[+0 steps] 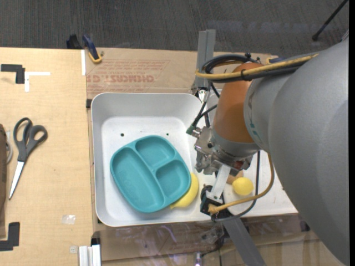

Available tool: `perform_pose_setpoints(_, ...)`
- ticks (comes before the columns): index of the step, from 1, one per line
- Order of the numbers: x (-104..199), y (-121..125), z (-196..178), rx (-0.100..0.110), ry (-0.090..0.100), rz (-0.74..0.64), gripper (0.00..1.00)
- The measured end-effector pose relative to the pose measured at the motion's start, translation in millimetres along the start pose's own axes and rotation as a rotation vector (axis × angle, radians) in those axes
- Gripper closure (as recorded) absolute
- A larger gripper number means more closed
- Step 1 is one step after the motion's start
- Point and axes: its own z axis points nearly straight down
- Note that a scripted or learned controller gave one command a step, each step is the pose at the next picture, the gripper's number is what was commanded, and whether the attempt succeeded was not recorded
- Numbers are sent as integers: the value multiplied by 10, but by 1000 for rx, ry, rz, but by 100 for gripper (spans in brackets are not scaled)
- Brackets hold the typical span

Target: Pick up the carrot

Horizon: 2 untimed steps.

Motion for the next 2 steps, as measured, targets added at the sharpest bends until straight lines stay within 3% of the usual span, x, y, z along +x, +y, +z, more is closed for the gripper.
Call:
perform_pose_setpoints(1,219,-132,403,2,-2,386,100)
perform_pose_setpoints(2,959,-469,939,-14,0,115,100)
